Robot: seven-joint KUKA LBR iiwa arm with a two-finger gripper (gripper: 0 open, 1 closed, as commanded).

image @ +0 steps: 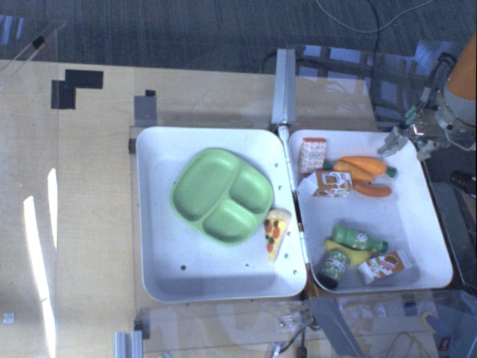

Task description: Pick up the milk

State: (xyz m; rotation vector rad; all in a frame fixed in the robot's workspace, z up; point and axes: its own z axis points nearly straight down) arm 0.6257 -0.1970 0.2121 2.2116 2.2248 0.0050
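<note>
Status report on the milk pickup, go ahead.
Tool at right bin's far corner, holding nothing. Milk upright at bin's far left, untouched. Carrot between them.

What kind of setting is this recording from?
Probably a robotics lab bench for pick tests: two white bins hold toy food, such as a green plate and milk; loose cable lies on grey carpet; the arm reaches in.

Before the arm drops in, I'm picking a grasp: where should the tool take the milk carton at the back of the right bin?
Grip the milk carton across its narrow body, coming straight down from above. It lies near the bin's back-left corner, beside the wall, with another carton just in front, so side approaches look crowded. The tool sits near the bin's right rim.
</note>
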